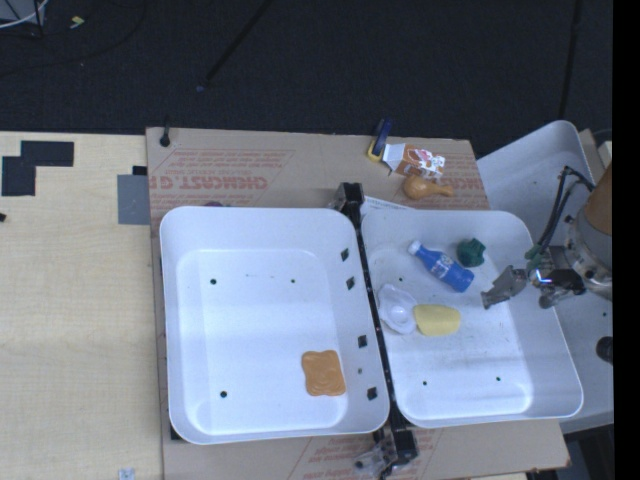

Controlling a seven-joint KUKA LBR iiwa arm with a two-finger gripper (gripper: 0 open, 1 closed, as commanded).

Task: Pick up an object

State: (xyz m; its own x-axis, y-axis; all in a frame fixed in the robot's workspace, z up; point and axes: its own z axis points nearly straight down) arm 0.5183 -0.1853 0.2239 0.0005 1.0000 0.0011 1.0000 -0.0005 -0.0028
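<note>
White plastic forms two shallow bins side by side on a brown cardboard sheet (300,168), seen from above at a slant. Red printing runs across the cardboard, upside down from this view and too blurred to read. A small red-and-white packet (424,158) lies on the cardboard beyond the bins, its label illegible, with a tan pear-shaped object (424,187) just beside it and a blue-and-yellow clip (379,140) near the cardboard's far edge.

In the left bin (200,258), one flat orange-brown square piece (323,373) lies near the front right corner; most of that bin's floor is open. In the right bin (500,388), four things cluster in the far half: a blue bottle with a white cap (441,266) lying on its side, a dark green lump (471,252) just beside its base, a clear crumpled plastic piece (396,308) near the dividing wall, and a pale yellow rounded object (437,319) touching that clear piece. The front half of this bin is open.

At the right bin's right edge, the gripper (503,290) reaches in from the arm (580,268). Its grey tip hangs near the blue bottle and apart from it. Whether its fingers are apart or together cannot be told, and nothing is seen between them.
</note>
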